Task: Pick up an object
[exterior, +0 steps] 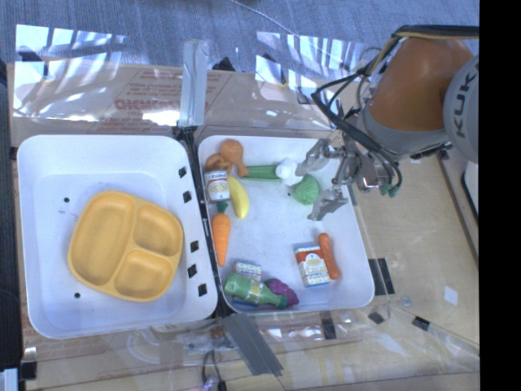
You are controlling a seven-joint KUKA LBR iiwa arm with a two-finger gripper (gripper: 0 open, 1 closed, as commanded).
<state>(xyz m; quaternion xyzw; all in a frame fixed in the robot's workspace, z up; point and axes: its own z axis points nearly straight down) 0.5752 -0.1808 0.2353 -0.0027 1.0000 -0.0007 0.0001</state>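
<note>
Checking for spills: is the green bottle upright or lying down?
Lying down. The green bottle rests on its side on the right bin's floor, near the front wall.

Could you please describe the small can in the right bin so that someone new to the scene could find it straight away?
Start at the right bin, the one crowded with toy food, and follow its left wall up towards the far corner. There the small can sits just below a brown toy, with the banana at its right. It is the only cylinder with a printed label; its neighbours are plain fruit and vegetable shapes.
</note>
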